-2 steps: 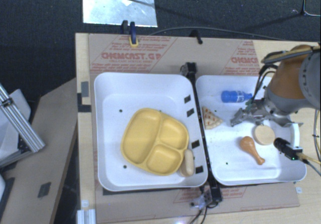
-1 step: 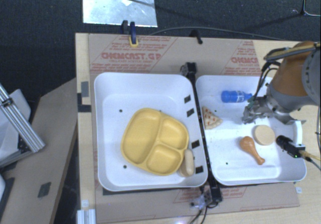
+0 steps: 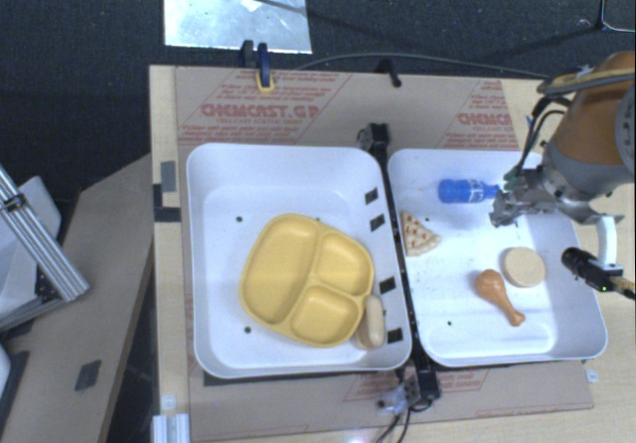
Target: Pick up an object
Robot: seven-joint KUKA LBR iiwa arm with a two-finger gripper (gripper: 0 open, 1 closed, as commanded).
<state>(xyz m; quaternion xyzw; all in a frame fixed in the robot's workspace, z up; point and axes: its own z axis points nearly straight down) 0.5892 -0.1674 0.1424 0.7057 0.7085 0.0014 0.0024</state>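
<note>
In the right bin (image 3: 566, 337) lie a blue bottle (image 3: 465, 191) on its side at the back, a pizza slice (image 3: 417, 233) by the left wall, a round tan bun (image 3: 523, 267) and a brown drumstick (image 3: 497, 295) toward the front. My gripper (image 3: 504, 208) hangs low over the back of this bin, just right of the bottle's cap end and above the bun. Nothing shows as held in it. The grey arm with its orange band (image 3: 594, 133) comes in from the right.
The left bin (image 3: 229, 193) holds a yellow divided tray (image 3: 306, 279) with a pale bread roll (image 3: 373, 322) against its front right corner. A black divider (image 3: 390, 232) runs between the bins. A black cable part (image 3: 594, 270) hangs over the right bin's right rim.
</note>
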